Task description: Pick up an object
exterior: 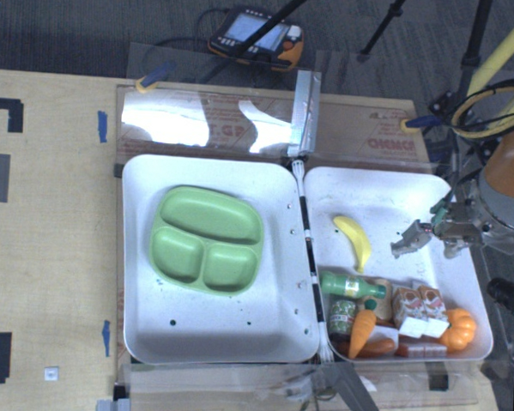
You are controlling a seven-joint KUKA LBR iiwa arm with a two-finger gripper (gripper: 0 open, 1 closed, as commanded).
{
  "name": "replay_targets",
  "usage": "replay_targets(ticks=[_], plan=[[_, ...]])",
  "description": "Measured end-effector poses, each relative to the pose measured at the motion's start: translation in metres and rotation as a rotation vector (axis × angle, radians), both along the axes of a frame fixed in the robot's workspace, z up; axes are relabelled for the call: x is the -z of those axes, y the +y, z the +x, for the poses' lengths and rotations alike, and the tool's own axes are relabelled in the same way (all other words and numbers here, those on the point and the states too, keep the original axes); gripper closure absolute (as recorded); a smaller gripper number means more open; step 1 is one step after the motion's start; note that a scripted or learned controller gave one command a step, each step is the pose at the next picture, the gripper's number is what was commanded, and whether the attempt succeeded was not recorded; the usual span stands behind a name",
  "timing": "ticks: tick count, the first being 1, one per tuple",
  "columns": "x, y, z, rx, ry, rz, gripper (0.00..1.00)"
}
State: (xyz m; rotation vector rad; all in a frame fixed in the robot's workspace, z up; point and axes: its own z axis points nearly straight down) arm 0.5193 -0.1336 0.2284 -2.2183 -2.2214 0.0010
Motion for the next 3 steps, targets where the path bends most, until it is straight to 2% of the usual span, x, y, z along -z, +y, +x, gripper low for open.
replay_targets(ticks=[1,2,3], plan=[[-0.056,0.03,0.02,-0.033,-0.004,-0.001,0.0],[0.08,0.038,0.087,-0.166,-0.002,-0.001,0.0],[0.142,0.036,0.091,-0.25,-0.006,-0.001,0.0]])
